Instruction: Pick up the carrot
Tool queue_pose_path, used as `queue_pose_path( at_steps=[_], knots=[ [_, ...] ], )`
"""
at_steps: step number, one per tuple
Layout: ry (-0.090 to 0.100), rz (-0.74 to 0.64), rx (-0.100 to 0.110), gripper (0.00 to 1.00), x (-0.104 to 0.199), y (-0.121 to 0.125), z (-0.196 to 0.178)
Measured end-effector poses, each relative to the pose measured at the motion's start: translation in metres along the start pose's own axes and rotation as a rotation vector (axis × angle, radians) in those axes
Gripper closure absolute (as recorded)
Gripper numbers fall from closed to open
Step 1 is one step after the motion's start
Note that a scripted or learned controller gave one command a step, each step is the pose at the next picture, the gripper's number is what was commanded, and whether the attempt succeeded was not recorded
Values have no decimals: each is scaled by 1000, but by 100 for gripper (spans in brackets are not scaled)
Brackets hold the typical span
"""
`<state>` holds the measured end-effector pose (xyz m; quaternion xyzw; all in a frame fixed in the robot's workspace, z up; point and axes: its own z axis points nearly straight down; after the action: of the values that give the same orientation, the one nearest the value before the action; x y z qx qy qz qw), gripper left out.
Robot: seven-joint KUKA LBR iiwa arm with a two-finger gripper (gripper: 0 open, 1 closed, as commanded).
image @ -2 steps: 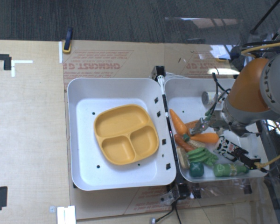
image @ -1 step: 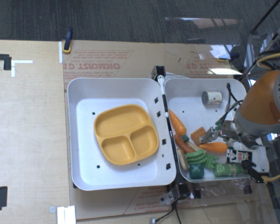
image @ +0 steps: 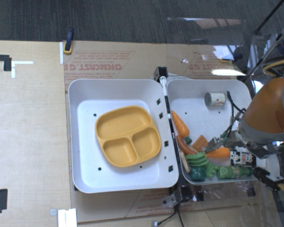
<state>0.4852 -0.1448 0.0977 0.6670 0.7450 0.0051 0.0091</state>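
While I am reaching in from the right edge of the frame, my grey arm with its orange band (image: pixel 270 109) is hanging over the right white plastic bin (image: pixel 199 93); my pincer (image: pixel 218 143) is sitting low in the lower right of that bin, among the toy food, and I cannot tell how it is set. The long orange plastic carrot (image: pixel 180 123) is lying at a slant near the bin's left wall, apart from my pincer; a small orange piece (image: pixel 219 152) is lying right by my pincer; green plastic vegetables (image: pixel 206 167) are crowding the bin's lower edge; a small grey cylinder (image: pixel 215 99) is resting near the upper wall. Left of centre, the yellow three-compartment plate (image: pixel 128 135) is sitting in the left white bin (image: pixel 85 126).
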Motion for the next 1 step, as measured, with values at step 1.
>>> queue_pose_path(
  at_steps=[1],
  knots=[
    [2,4,-4,100,0,3,-10]
  ],
)
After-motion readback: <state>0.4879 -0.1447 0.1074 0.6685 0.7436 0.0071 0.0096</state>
